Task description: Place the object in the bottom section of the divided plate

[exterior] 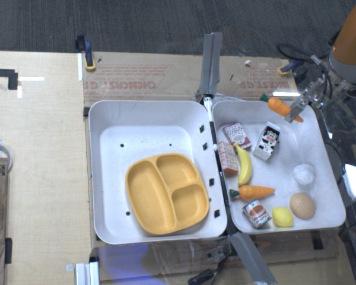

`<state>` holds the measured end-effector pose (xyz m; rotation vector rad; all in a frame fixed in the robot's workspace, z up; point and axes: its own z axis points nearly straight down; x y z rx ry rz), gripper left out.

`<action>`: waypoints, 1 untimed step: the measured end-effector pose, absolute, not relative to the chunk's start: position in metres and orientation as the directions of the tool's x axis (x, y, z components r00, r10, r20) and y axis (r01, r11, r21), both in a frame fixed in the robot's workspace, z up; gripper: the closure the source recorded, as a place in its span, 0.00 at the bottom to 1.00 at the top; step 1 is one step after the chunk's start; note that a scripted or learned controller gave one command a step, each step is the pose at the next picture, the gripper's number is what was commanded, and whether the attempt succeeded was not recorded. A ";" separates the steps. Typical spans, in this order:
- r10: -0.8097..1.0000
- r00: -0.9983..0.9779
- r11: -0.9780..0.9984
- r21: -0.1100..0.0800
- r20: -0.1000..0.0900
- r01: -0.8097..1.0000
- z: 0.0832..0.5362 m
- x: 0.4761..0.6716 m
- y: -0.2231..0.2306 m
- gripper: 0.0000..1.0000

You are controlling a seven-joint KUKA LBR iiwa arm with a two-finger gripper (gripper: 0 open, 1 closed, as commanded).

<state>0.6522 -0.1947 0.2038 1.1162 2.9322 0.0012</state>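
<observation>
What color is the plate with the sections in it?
The divided plate is yellow-orange, seen plainly in the camera view, lying in the left bin.

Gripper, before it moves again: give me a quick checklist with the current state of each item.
1. Gripper holding an object: cannot tell; an orange carrot lies right beside it at the right bin's top rim.
2. Finger state: cannot tell.
3. Plate in the left bin, upright: ok.
4. Plate's bottom section free of objects: ok.
5. Object placed in plate: not ok; second carrot, banana, lemon, egg and can all sit in the right bin.
6. Path from right bin to plate: ok; the low divider between the bins lies across it.
</observation>
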 end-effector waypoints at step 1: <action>0.562 -0.827 0.827 0.000 -0.001 0.562 0.196 0.610 -0.121 1.00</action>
